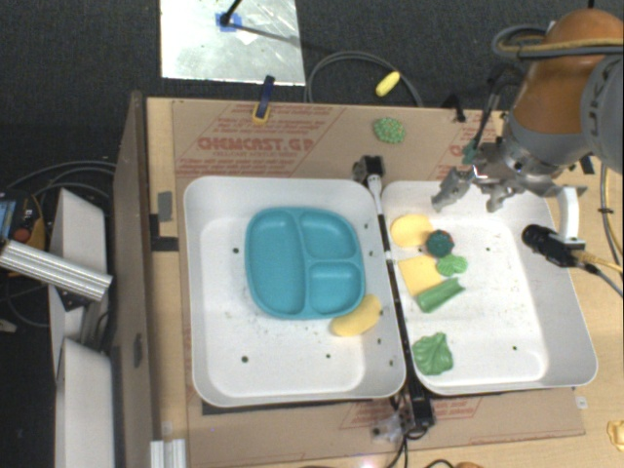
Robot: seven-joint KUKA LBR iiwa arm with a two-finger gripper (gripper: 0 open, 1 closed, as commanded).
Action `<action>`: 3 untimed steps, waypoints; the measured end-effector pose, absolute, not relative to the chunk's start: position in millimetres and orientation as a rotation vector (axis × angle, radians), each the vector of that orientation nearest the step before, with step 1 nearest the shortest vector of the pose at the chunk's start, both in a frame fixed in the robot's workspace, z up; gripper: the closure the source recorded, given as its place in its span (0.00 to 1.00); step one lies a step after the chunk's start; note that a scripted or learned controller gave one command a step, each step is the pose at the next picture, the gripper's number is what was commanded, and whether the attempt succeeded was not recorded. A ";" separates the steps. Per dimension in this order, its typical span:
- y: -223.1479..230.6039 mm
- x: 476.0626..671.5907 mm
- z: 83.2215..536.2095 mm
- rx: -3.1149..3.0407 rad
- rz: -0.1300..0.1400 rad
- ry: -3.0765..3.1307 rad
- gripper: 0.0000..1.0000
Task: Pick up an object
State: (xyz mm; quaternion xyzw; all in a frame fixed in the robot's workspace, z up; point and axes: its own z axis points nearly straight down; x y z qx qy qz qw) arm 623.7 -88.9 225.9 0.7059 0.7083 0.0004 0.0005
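Observation:
My gripper (471, 195) hangs over the far edge of the right bin (546, 339), open, with nothing between its fingers. Just in front of it and to its left lie a yellow rounded piece (409, 229), a dark teal ball (440, 242) and a small green piece (452, 264). A flat yellow piece (419, 275) and a green cylinder (439, 293) lie closer to the bin's left wall. A green leafy piece (433, 353) rests near the front left corner of that bin.
The left bin (219, 359) holds a blue divided plate (304, 261) and a yellow curved piece (357, 317) at the plate's front right. On the cardboard behind the bins sits a green round thing (389, 130). A yellow object (387, 84) lies beyond it.

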 end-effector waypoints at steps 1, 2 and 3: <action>-89.8 637.1 77.5 2.222 0.000 2.226 0.00; -90.3 639.6 96.1 2.217 0.007 2.220 1.00; -101.8 567.8 204.6 2.218 0.007 2.216 1.00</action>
